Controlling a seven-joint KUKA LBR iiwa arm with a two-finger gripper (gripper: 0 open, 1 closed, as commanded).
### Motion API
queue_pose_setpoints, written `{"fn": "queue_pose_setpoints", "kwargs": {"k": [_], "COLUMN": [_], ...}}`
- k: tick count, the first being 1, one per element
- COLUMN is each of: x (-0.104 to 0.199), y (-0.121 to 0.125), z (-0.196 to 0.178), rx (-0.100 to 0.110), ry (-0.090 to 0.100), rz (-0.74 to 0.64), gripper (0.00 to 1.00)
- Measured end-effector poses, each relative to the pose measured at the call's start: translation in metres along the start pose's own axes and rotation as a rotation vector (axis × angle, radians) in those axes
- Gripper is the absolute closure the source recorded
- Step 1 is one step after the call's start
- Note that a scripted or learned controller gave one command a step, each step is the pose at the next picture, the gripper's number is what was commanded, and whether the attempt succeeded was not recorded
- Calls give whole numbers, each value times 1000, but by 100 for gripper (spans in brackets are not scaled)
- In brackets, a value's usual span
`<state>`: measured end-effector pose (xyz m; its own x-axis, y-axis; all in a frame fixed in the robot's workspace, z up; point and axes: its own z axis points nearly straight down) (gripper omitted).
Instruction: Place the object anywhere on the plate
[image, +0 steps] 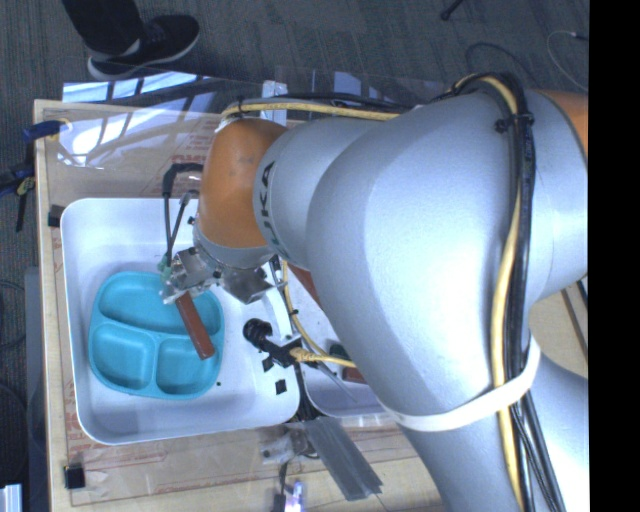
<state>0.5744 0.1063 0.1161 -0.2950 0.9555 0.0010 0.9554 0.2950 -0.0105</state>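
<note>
A brown stick (197, 327) hangs gripped in the hand (180, 287) over the blue plate (135, 345).

Dark grey carpet (330, 40) surrounds the pale wooden desk (50, 330). A black shoe (140, 45) stands on the carpet beyond the desk's far edge

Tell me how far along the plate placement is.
Nearly done: the reddish-brown stick-like object lies slanted across the turquoise divided plastic plate in the left white bin. The end effector sits at the stick's upper end. Left: confirm release, which I cannot judge, then retract the arm.
</note>
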Motion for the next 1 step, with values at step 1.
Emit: {"fn": "queue_pose_setpoints", "kwargs": {"k": [1], "x": [0], "y": [0], "z": [0], "rx": [0], "ry": [0], "rz": [0], "gripper": [0]}}
